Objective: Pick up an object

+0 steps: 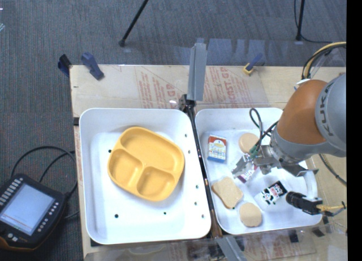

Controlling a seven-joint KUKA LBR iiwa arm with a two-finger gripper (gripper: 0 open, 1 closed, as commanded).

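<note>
Claw (244,170), its spread impossible to judge, hovers low in the right bin (226,119) just above the toast slice (227,192); approach step, calling for a short descent.

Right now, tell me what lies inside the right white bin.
In the right white bin: a small red-and-blue box, a toast-shaped piece, two round tan pieces, a black-and-white item. The grey arm covers the rest.

Bench on grey carpet

The wooden bench (141,87) with red print stands on dark grey carpet (34,112); tripod legs (138,13) behind, blue clamps (90,64) at its corner, a pendant (25,212) on the floor.
</note>
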